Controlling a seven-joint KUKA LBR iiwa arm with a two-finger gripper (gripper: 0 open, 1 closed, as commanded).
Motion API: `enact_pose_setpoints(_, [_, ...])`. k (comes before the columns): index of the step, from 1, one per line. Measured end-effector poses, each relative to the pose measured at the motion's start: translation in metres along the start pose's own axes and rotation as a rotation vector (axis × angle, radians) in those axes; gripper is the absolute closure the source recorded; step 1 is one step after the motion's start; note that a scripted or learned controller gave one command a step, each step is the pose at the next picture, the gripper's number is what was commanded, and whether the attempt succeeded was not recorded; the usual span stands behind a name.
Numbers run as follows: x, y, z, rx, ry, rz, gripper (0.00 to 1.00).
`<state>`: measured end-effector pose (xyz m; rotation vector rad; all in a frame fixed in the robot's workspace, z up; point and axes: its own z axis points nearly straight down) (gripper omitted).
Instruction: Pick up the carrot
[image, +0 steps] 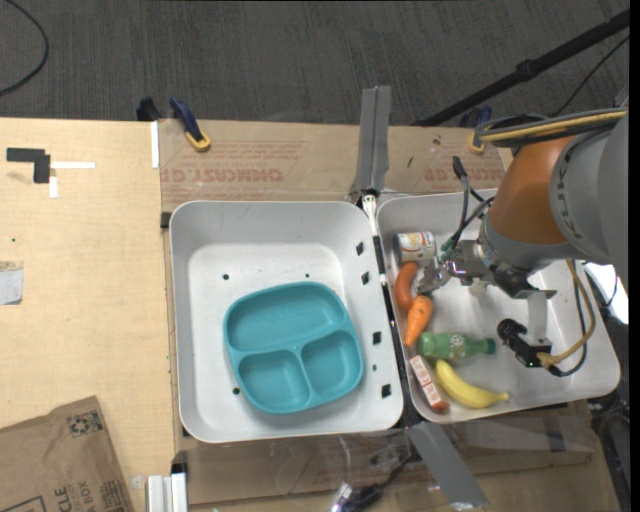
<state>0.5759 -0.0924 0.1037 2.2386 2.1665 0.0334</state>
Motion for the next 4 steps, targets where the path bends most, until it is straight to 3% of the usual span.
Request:
enact_pose_setpoints(1, [-0.001,-0.015,0.0,0.001,0.0,-0.081,0.0])
enact_pose_setpoints(2, [-0.001,-0.035,0.0,-0.001,0.0,-0.257,0.0])
enact_pose_setpoints(3, [-0.003,-0.034,-0.008,0.001,-0.001,-0.251,1.0])
enact_pose_setpoints(4, [0.06,-0.095,-0.089,0.039,0.002,0.002,1.0])
